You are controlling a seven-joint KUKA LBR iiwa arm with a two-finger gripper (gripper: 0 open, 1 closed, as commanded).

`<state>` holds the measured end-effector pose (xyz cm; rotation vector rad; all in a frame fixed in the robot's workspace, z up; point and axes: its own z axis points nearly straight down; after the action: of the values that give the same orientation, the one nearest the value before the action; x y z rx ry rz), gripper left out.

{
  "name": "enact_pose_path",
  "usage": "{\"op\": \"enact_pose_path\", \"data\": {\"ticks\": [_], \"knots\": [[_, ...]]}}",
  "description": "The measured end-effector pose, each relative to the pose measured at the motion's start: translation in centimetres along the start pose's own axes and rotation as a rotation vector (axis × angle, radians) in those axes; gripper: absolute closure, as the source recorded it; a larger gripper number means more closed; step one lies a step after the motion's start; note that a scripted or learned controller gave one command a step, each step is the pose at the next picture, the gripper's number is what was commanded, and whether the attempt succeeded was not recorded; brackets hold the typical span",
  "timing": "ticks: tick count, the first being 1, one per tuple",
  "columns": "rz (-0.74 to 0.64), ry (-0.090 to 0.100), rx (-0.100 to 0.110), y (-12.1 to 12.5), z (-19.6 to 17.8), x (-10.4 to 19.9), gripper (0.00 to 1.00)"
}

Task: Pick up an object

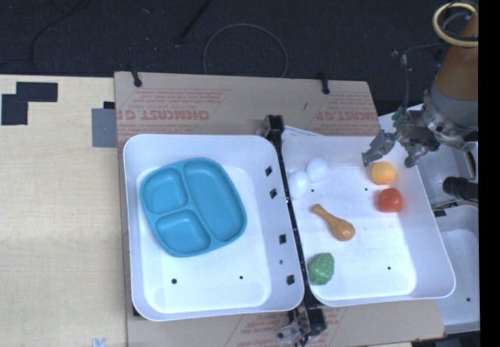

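Observation:
My gripper (394,152) hovers over the back right part of the right bin (426,275), fingers spread open with nothing between them. Just below it lies an orange ball (383,173). A red tomato-like ball (389,199) sits a little nearer the front. A tan drumstick-shaped toy (334,222) lies in the bin's middle. A green leafy lump (321,268) rests near the front left corner. Two white round pieces (310,173) sit at the back left.
The left bin (156,291) holds a blue three-compartment plate (192,205). A black divider with clips (283,212) runs between the bins. Cardboard (219,107) lies under both bins, and the arm's body (457,80) stands at the right.

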<state>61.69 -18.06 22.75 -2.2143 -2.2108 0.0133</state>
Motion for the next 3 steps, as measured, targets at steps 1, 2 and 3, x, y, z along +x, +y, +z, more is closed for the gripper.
{"op": "enact_pose_path", "data": {"ticks": [1,2,3], "knots": [[-0.002,-0.003,-0.014,0.3,-0.8,0.0,0.0],[-0.002,-0.002,-0.008,-0.5,4.3,-0.6,0.0],[-0.002,-0.001,-0.008,-0.2,8.7,-0.3,0.0]]}}
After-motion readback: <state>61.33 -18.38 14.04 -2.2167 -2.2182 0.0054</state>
